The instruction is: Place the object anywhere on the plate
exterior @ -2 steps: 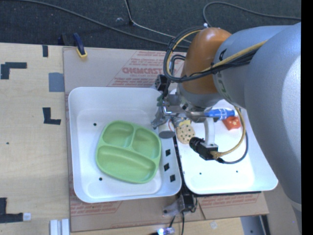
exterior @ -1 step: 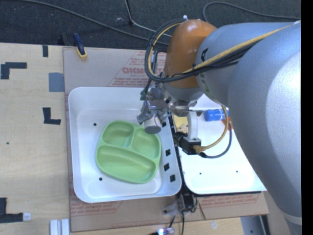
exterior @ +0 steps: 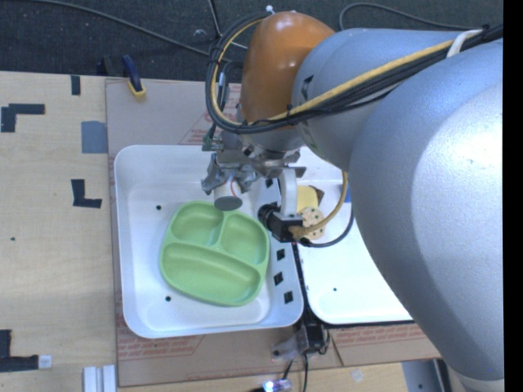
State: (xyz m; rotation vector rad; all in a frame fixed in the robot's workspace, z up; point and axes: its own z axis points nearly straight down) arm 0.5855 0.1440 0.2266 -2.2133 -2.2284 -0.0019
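You see the gripper (exterior: pixel 231 188) above the green divided plate's (exterior: pixel 214 256) upper edge; finger state indiscernible.

I see a light wooden bench (exterior: pixel 49 243) with black tape marks (exterior: pixel 82 193) on it. A brown cardboard sheet (exterior: pixel 163 113) lies on top. Behind is a dark carpet floor (exterior: pixel 98 23) with thin black cables (exterior: pixel 82 24).

Grey arm (exterior: pixel 409 162) reaches in from the right, orange band up, pincer (exterior: pixel 225 188) pointing down
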